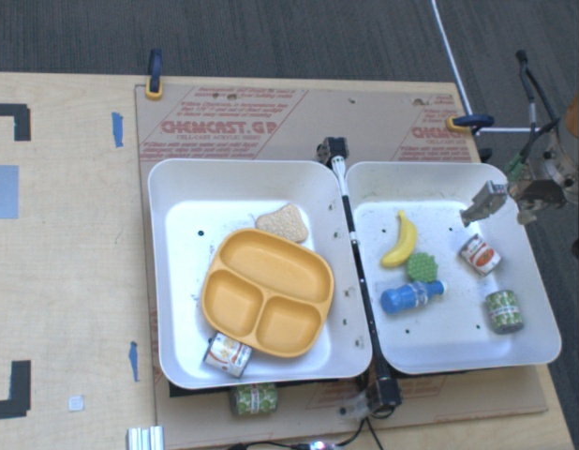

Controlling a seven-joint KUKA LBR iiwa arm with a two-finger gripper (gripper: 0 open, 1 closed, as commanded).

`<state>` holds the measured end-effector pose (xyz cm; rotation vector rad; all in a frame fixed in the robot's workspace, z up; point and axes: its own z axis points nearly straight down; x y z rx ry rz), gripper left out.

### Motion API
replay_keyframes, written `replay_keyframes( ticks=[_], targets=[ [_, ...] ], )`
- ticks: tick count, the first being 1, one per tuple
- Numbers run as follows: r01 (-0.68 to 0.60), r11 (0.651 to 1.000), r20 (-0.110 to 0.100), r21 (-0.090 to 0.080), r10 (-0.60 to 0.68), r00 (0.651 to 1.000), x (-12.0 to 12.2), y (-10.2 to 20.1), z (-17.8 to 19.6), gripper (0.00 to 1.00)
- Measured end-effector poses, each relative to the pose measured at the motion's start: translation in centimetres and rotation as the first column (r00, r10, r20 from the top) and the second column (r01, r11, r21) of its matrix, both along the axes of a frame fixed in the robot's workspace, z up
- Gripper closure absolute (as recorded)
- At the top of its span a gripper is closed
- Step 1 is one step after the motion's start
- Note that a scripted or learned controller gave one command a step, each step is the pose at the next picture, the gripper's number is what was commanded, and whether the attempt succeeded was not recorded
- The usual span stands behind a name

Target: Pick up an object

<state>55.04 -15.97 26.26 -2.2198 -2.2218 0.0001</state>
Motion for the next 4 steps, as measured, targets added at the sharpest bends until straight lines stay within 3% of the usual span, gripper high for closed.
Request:
replay_keyframes(
  ticks=[1, 2, 3, 4],
  targets=[
    [-0.001, 1.000, -0.006, 0.002, 0.001, 1.000, 3.8, 2.8, -15.0, 0.00],
    [0.000, 1.000, 0.002, 0.000, 0.000, 1.000, 5.2, 6.6, -17.6, 0.00],
    [0.002, 1.000, 0.007, -0.001, -0.002, 1.000, 5.4, 6.5, -16.4, 1.00],
    [-0.001, 1.000, 0.000, 0.002, 0.001, 1.000, -1.3, 15.3, -7.7, 1.00]
  ],
)
